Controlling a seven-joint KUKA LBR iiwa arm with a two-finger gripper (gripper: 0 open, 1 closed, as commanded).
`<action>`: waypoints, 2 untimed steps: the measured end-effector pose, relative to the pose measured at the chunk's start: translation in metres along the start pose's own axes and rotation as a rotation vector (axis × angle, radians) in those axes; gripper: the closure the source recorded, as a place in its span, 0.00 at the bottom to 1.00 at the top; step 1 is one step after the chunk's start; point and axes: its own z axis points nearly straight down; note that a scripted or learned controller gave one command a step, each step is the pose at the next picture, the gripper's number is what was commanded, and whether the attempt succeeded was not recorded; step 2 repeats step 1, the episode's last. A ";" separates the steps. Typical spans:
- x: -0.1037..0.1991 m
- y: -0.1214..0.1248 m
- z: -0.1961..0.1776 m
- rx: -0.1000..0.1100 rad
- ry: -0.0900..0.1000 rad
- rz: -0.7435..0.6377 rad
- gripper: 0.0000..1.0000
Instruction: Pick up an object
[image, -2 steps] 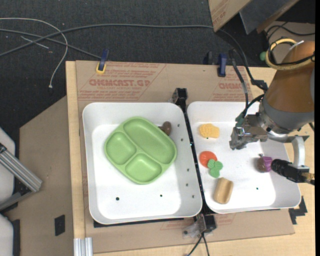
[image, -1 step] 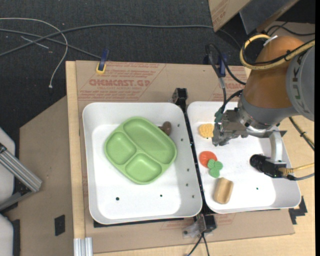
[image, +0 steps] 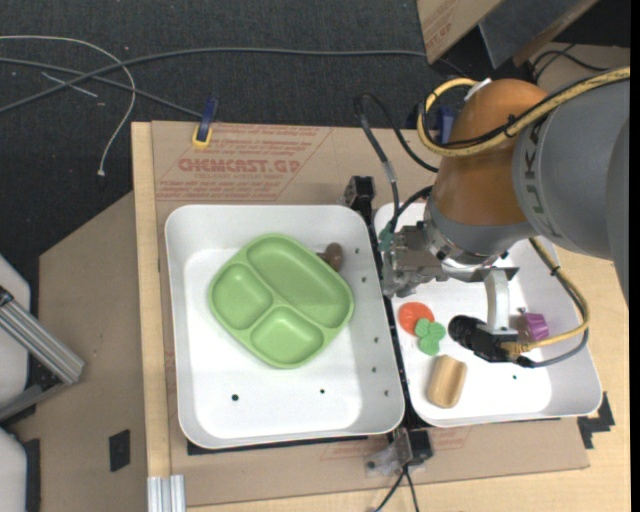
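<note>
My gripper (image: 402, 268) hangs low over the left side of the right bin (image: 570, 390), close to the wall between the two bins. Just below it lie a red-orange piece (image: 414, 315) and a small green piece (image: 431, 336), touching each other. Nearer the front of this bin a tan cylinder (image: 447, 381) lies on the floor. A small purple item (image: 535, 324) sits toward the right side. The arm's orange band and grey wrist hide the back of the right bin.
The left bin (image: 200, 400) holds a green divided plate (image: 282, 299) lying flat, with a small brown object (image: 333, 256) at its upper right edge. Both bins rest on a cardboard sheet (image: 240, 165). A blue clip (image: 207, 120) lies at its far edge.
</note>
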 end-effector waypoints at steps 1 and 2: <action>0.056 -0.001 0.007 -0.001 -0.001 0.000 1.00; 0.056 -0.001 0.007 -0.001 -0.001 0.000 1.00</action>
